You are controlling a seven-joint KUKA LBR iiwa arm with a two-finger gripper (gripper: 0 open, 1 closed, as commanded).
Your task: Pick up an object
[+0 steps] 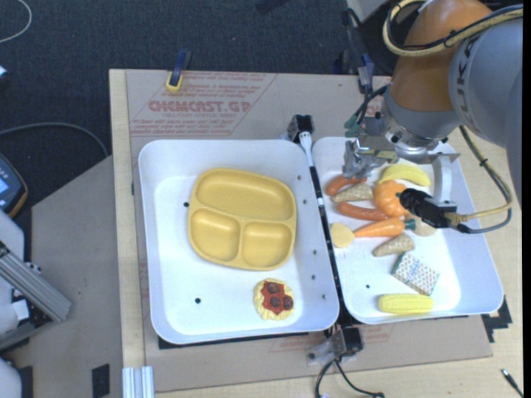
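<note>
**Floor:** What do the jaws look like from your end?

**Me:** The gripper (pixel 358 166) is down at the far left corner of the right bin (pixel 477 293). I can't tell whether its fingers are open or shut; the wrist body covers them, and nothing shows clearly between them. Its tip is right at the top of the food pile, by a brown piece (pixel 353 192) and a small orange piece (pixel 335 186).

**Floor:** How much room is there?

**Me:** Little. The gripper sits near the bin's far wall and close to the rim that divides the two bins. The pile crowds the far half: a banana (pixel 408 173), a round orange fruit (pixel 387 197), two carrots (pixel 369 220), a pale round slice (pixel 342 236). The near half is roomier, with a checked packet (pixel 416 273) and a corn cob (pixel 406 303) lying apart from each other.

**Floor:** Left bin?

**Me:** The left bin (pixel 162 247) holds a yellow divided plate (pixel 241 218) and a small toy pizza (pixel 275 298), well apart from the walls.

**Floor:** Any writing?

**Me:** Red print on the board (pixel 207 102) behind the bins; I read "CHEMCAST", the rest is too blurred.

**Floor:** Arm pose?

**Me:** It enters from the upper right, orange band above the wrist, pointing steeply down.
</note>
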